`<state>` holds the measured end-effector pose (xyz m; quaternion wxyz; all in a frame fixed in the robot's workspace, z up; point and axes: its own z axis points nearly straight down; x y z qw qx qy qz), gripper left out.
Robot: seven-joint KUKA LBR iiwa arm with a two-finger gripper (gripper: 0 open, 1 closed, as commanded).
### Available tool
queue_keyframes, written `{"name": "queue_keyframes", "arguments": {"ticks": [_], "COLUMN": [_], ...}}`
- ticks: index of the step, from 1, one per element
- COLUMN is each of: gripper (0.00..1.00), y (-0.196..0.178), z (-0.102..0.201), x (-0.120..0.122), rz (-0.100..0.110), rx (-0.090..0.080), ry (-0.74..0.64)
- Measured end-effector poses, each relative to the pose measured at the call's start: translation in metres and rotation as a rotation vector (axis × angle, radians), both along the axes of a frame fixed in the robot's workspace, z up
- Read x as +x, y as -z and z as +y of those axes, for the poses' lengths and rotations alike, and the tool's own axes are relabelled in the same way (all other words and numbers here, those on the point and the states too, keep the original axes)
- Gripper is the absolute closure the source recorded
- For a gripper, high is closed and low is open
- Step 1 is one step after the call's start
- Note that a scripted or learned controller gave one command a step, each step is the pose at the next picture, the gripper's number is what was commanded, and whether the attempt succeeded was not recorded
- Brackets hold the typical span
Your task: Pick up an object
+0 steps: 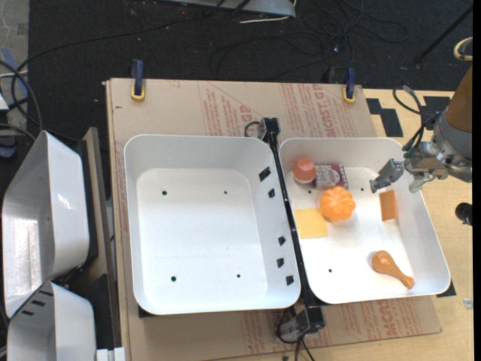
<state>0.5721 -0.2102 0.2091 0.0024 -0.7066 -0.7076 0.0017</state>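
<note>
The right bin (432, 235) holds several objects. An orange pumpkin-shaped toy (337, 204) sits near its middle, with a flat yellow square (311, 222) at its lower left. A salmon-coloured cup (304, 169) and a pink packet (329, 175) lie at the far left corner. An orange block (388, 204) stands toward the right wall. An orange gourd-shaped toy (391, 267) lies near the front right. My gripper (401, 179) hovers over the bin's right side, just behind the orange block, open with nothing between its fingers.
The left bin (135, 224) stands beside the right one, parted from it by a black clip strip (284, 201). Both rest on a cardboard sheet (218, 104) clamped at the back. White tubs (41, 209) stand off the bench at the left.
</note>
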Motion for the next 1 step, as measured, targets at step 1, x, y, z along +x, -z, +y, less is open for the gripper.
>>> {"name": "queue_keyframes", "arguments": {"ticks": [1], "gripper": [0.00], "y": [0.1183], "z": [0.0482], "x": [0.0519], "rz": [0.007], "rx": [0.005], "ry": [-0.007]}}
